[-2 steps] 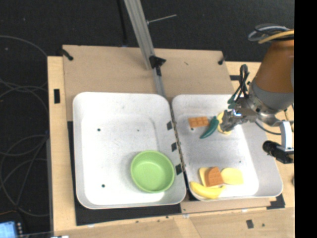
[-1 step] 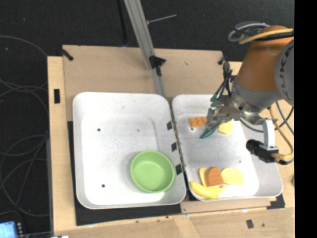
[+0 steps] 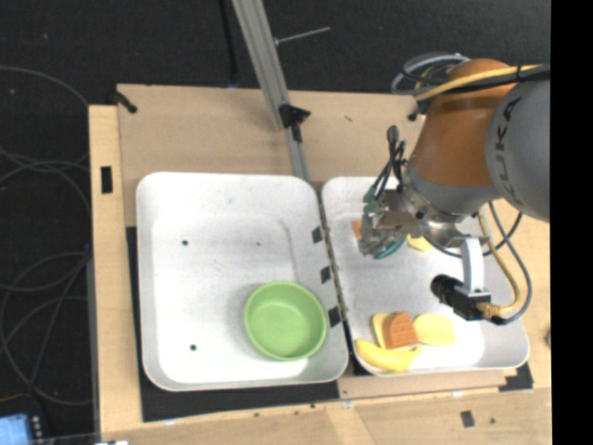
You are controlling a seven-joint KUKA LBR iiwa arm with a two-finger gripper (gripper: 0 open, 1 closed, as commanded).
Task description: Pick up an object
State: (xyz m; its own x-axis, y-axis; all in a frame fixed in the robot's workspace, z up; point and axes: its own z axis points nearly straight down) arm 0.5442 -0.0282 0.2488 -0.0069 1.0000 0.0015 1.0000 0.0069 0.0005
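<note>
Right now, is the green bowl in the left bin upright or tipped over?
Upright. The green bowl sits in the left bin near its front right corner, its open mouth facing up and its round rim fully visible, with nothing seen inside.

The two white bins (image 3: 232,248) are looking like smooth moulded plastic with a faint sheen. The green bowl (image 3: 285,319), at six o'clock in the left bin, is showing a matt plastic finish. The bench (image 3: 199,128) is reading as pale, unvarnished wood. At twelve o'clock a metal rail (image 3: 262,54) is glinting dully. The arm's orange band (image 3: 459,123) is shining glossy over smooth grey casing.
</note>
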